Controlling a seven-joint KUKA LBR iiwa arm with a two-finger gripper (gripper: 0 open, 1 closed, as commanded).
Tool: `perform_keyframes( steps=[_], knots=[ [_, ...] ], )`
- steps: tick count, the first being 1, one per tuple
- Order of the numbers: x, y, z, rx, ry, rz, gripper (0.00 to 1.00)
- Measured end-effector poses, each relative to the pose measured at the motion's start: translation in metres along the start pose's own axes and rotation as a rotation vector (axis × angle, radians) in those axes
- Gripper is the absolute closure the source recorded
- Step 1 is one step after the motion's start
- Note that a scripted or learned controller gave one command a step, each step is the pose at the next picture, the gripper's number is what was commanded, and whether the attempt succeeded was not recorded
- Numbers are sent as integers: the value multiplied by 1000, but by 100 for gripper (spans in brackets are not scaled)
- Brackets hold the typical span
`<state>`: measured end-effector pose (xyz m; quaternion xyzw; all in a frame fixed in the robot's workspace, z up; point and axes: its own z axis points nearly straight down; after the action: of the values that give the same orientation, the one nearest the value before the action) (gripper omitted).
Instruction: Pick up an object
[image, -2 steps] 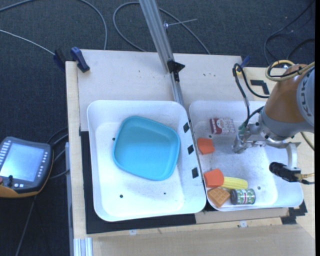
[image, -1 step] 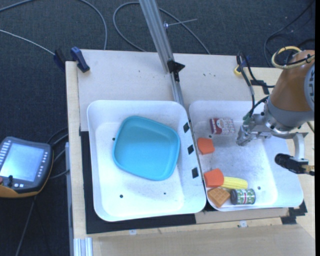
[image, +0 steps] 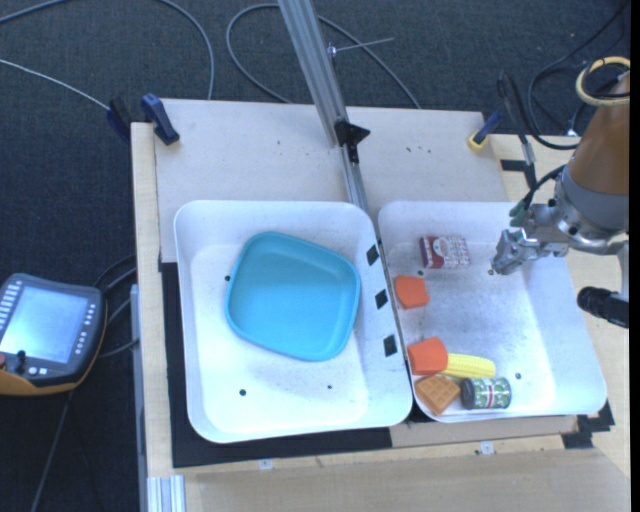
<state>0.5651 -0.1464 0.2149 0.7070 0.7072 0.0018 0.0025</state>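
Contents, right bin (image: 560, 330): one red-white packet (image: 444, 251), label unreadable; two orange blocks (image: 411, 291); one yellow piece (image: 469, 365); one cracker-like item (image: 437, 392); one can (image: 487, 393). End effector (image: 507, 255) at 3 o'clock from packet, apparently empty; finger state indiscernible. Left bin (image: 200, 330): one blue plate (image: 293, 295).

floor (image: 60, 60): dark carpet | cables (image: 200, 40) | bench (image: 250, 150): pale wood

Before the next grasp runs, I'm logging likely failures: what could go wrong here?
1. The orange block, yellow piece, waffle-like piece and small can crowd the right bin's near corner, so a grasp may catch two or hit the wall.
2. The gripper sits beside the red-and-white packet and may just push it.
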Motion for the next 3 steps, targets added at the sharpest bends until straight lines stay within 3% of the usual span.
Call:
perform_keyframes(
  steps=[1,3],
  knots=[
    [0,1,-44,1,0,0,100],
    [84,35,-42,5,2,-4,100]
  ],
)
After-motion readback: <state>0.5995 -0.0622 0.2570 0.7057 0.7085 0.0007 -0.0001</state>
